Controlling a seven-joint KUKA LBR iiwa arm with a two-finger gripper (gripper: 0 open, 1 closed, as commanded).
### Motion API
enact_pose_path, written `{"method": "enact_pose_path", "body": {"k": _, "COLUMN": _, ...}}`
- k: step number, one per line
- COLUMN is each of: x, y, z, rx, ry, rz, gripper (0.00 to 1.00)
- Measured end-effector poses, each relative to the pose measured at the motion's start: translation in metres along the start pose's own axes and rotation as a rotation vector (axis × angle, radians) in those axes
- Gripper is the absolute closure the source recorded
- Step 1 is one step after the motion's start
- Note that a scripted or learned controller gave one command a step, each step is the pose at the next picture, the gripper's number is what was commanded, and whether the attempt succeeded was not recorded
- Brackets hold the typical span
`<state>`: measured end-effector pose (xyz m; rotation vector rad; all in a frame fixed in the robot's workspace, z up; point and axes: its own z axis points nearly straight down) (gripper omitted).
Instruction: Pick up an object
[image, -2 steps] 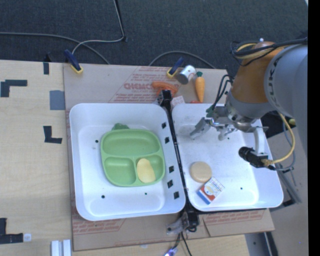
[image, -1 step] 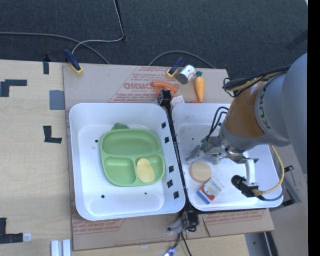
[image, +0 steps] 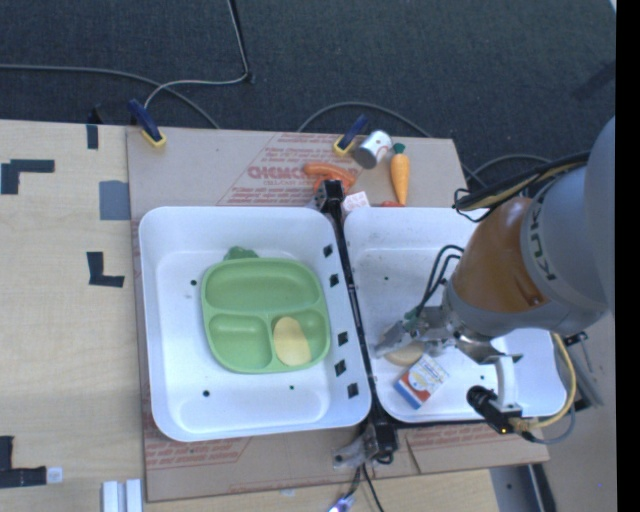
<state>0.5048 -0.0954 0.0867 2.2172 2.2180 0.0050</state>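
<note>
Two bins: shallow white plastic trays side by side on a brown cardboard sheet (image: 200, 180); left bin (image: 170, 300), right bin (image: 400, 240).
Left bin contents: a green three-compartment plastic plate (image: 262, 290) lies flat, with a pale yellow oval piece (image: 292, 341) in its lower right compartment.
Right bin contents: a small white carton with red and blue print (image: 421, 382) lies near the front wall; a tan flat rounded piece (image: 403, 354) lies just above and left of it.
Arm: grey KUKA arm with orange band (image: 500, 265) comes in from the right and hangs over the right bin.
Gripper: the two-finger gripper (image: 405, 335) points left, low over the bin floor, right at the tan piece; whether its fingers are spread or closed cannot be told, and whether they touch the piece cannot be told either.
Task object: the tan piece and the carton both rest on the bin floor.
Behind the bins: an orange toy carrot with green top (image: 400, 176), a small white cylinder (image: 374, 149), and an orange-red flat item (image: 330, 172) lie on the cardboard.
</note>
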Motion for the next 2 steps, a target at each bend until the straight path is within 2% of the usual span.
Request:
{"method": "enact_pose_path", "body": {"k": 1, "x": 0.000, "y": 0.000, "z": -0.009, "rx": 0.001, "ry": 0.000, "rz": 0.001, "gripper": 1.00}}
{"method": "enact_pose_path", "body": {"k": 2, "x": 0.079, "y": 0.021, "z": -0.098, "rx": 0.007, "ry": 0.003, "rz": -0.002, "gripper": 1.00}}
